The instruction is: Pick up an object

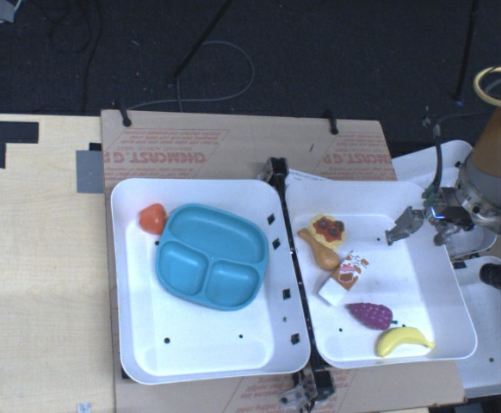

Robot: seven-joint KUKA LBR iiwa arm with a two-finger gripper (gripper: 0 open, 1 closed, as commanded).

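Camera view, from above at a slant: two shallow white bins side by side on a brown cardboard sheet [233, 144] over the pale wooden surface [35, 256]. In the left bin [139, 334], a blue divided plate [211, 255] with three compartments, and just beside its upper left rim, an orange-red ball-like toy [152, 218]. In the right bin [444, 317], a cluster of small items: a toy pizza slice [329, 228] touching a tan chicken-drumstick toy [318, 249]; just below, a small white packet with a red print [349, 271] and a white block [331, 293] against it; nearer the front, a purple grape bunch [370, 315] and, close beside it, a yellow banana [403, 341]. Hand [416, 229] at the right bin's upper right, over bare white floor, well apart from every item. Dark fingers [401, 228] spread apart, released, with nothing between them. Grey arm [483, 179] entering from the right.
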